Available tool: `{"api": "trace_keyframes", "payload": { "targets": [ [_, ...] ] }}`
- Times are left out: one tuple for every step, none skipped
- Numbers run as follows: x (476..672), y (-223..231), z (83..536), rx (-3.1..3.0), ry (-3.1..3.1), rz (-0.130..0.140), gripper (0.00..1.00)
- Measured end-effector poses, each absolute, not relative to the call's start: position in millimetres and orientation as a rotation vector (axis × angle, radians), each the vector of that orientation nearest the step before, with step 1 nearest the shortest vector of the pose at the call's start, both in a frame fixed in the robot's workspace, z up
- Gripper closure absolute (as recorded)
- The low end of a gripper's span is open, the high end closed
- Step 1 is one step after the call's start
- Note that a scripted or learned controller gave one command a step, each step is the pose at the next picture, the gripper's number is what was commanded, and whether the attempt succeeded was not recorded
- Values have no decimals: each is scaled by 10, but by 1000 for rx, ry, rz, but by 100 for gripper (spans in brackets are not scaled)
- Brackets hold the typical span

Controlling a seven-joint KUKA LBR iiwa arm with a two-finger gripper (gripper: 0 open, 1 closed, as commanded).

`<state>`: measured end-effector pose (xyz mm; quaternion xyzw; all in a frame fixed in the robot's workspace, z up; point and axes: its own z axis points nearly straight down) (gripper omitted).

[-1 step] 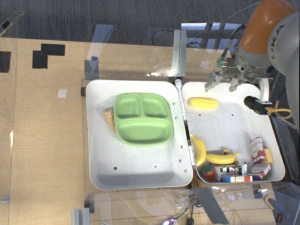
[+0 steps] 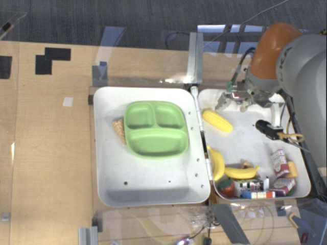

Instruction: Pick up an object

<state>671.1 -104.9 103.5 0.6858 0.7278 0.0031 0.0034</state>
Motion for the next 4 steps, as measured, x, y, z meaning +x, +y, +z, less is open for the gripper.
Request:
{"api": "trace_keyframes", "payload": {
  "targets": [
    [6133, -858, 904, 2149, 2279, 14, 0],
    [6165, -831, 1034, 2146, 2275, 29, 100],
    [6381, -1434, 888, 2322, 2102, 11, 100],
    [6537, -505, 1871, 2364, 2062, 9, 100]
  ]
}}
